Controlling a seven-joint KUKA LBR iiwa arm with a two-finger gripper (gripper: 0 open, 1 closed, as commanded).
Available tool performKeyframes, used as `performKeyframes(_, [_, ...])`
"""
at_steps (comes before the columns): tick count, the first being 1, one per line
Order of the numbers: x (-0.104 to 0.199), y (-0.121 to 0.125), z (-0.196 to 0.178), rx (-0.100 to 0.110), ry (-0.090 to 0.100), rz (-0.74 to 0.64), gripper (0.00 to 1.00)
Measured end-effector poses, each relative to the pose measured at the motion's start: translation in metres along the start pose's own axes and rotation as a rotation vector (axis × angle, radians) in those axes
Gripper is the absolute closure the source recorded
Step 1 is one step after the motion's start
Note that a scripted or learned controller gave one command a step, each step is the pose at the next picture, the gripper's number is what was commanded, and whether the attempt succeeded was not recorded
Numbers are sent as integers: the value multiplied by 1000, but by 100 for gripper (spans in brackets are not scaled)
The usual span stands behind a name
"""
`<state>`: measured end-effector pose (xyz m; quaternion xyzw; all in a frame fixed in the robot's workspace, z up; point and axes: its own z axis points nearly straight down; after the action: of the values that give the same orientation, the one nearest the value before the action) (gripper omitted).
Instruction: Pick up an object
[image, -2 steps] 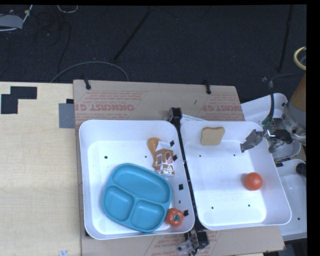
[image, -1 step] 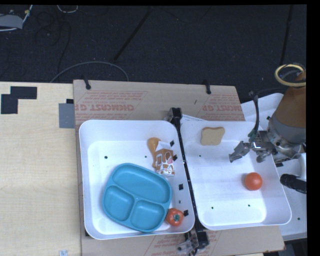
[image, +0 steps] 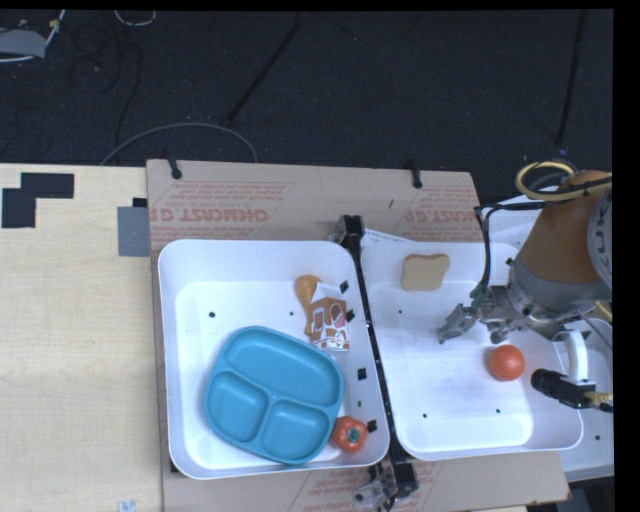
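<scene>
My gripper hangs over the left middle of the right bin, with the grey arm and its orange band reaching in from the right. A red tomato-like ball lies on the bin floor a little to the right of and below the gripper, apart from it. Up at the back of the same bin lies a tan slice of bread. I see nothing held at the gripper.
The left bin holds a blue divided plate, a small printed packet with an orange piece, and a red tomato in its near right corner. A black divider separates the bins.
</scene>
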<state>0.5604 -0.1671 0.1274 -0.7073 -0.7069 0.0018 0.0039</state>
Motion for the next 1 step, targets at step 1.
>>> performKeyframes(1, [1,0,42,-4,-2,1,0])
